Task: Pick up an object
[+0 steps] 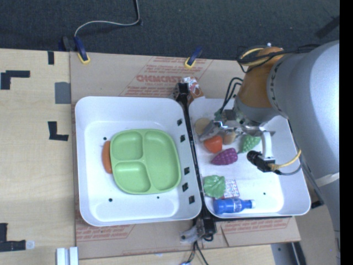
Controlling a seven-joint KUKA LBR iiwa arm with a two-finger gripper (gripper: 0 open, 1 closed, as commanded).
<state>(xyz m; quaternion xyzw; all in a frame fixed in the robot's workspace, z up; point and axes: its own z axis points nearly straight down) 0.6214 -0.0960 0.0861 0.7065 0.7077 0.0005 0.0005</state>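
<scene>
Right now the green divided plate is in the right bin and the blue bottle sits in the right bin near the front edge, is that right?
Not quite. The camera view shows the green divided plate in the left bin; the blue bottle does sit in the right bin near the front edge.

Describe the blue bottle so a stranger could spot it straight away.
Look in the right-hand white bin, at its near edge. The blue bottle lies on its side there, just below a green toy and a printed packet. It is the one blue thing in the bin.
</scene>
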